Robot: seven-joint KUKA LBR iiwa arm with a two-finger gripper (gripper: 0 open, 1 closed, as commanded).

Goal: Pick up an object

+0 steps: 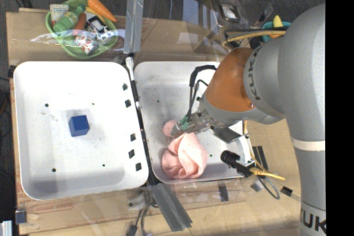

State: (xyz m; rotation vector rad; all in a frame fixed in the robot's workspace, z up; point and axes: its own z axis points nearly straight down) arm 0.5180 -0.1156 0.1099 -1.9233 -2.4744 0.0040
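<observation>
Fingers [187, 125] too small and too sunk against fabric to read as apart or together: cannot tell, so no claiming a hold. Gripper [182, 127] low in right bin [166, 80], tip at upper edge of cloth [185, 158], touching it or just above. Pink cloth crumpled in near half of that bin, close to the wall shared with left bin [33, 119], one small lobe poking out just left of the tip. Cube [79, 125], blue, alone in left bin, well apart from the tip and plainly not the target now. Judged as the grasp step: reach done, descent at or near its end, lift not yet begun, task perhaps halfway. Next move, by that reading: close firmly on a fold thick enough to stay pinched, then rise straight up and check for cloth hanging from the tip. Soft, slack material, so likely to drape and drag, or to slip free if caught only by a thin edge. Worth keeping the lift slow and clear of the bin wall, with wrist hardware close over the bin's right side.
</observation>
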